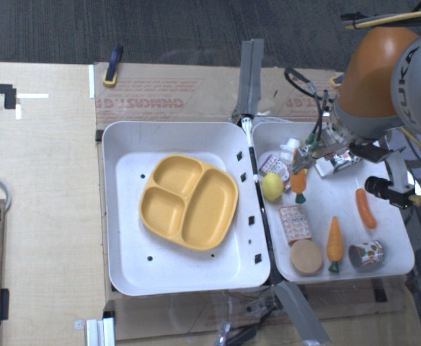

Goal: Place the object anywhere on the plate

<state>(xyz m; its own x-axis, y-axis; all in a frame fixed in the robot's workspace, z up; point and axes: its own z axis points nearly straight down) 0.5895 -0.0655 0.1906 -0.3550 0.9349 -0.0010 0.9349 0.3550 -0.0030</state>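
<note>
Plate: a yellow three-compartment plate (189,202) lies in the left bin (113,193), with nothing resting on it.
Arm: the grey arm (373,78) reaches in from 3 o'clock, over the 12 o'clock half of the right bin (405,262).
Gripper: the gripper (308,156) is poised low over the clutter near the divider between the bins.
Grip state: it cannot be told from this view whether the gripper is spread or closed, as the tool end is tangled with cables and packaging.
Likely object: the small carrot (298,182) is judged to be the task's thing, being the item closest to the gripper.
Object position: it lies just at 6 o'clock of the gripper, in the right bin, beside the lemon (272,186), which sits at its 9 o'clock.
Long axis: it runs roughly from 12 to 6 o'clock, with the green end at 6.
Held or not: no grasp can be confirmed, and the carrot may simply be lying on the bin floor.
Key relation: the plate lies at about 9 o'clock of the carrot, across the divider.
Progress: the placing is judged not yet done.
Next need: a secure hold would be needed, then a lift clear of the divider toward 9 o'clock.
Risk: the lemon could be nudged.
</note>
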